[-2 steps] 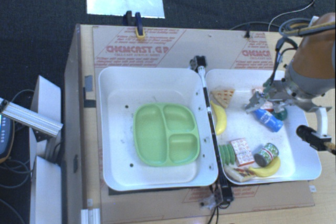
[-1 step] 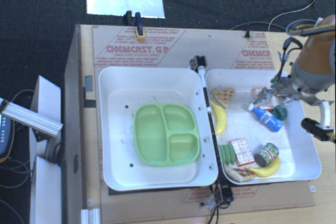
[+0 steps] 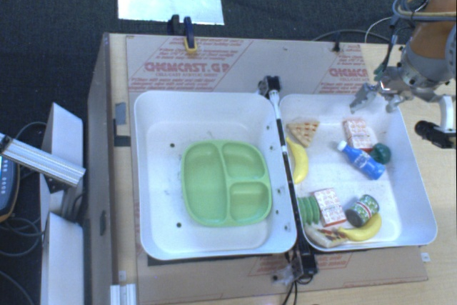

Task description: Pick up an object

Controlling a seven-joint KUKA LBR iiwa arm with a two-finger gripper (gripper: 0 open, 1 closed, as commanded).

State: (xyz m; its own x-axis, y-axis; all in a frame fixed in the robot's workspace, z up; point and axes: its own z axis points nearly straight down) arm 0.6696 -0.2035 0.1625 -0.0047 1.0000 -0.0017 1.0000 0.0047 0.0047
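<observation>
Nearest you, at the right bin's [image 3: 421, 221] six o'clock edge: one banana [image 3: 365, 228], one small can [image 3: 362, 210], one red-and-white carton [image 3: 329, 206], one green pea pod [image 3: 310, 211], crowded there as if slid against the wall. Further in: one blue bottle [image 3: 362, 160], a second carton [image 3: 358, 133], one dark green ball [image 3: 381, 152], a second banana [image 3: 300, 161], one waffle wedge [image 3: 304, 131]. Left bin [image 3: 161, 114]: one green divided plate [image 3: 227, 183], lying flat. End effector [image 3: 376, 95] hovers at the right bin's twelve o'clock rim, prongs spread apart, gripping nothing. All candidates lie in the right bin on the surface [image 3: 214, 61].
</observation>
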